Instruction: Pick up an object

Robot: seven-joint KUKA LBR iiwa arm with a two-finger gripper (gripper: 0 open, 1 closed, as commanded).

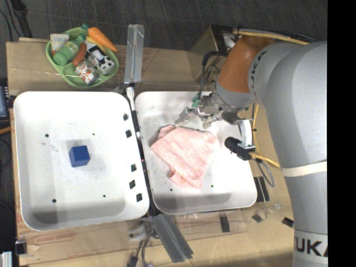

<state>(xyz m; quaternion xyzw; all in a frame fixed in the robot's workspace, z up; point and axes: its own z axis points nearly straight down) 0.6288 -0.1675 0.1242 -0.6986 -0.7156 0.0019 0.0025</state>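
A crumpled pink cloth (186, 153) lies in the middle of the right bin (233, 193). A blue cube (79, 156) sits alone in the left bin (33, 143). My gripper (196, 115) hangs over the right bin's far part, just above the cloth's far edge. Its metal fingers (188, 114) point left and down toward the cloth. I see nothing held between them.
A green bowl (58, 65) with toy food, including a carrot (101, 37), stands on the bench beyond the left bin. A metal divider bar (133, 52) runs between the bins. The grey arm (289, 93) covers the right side.
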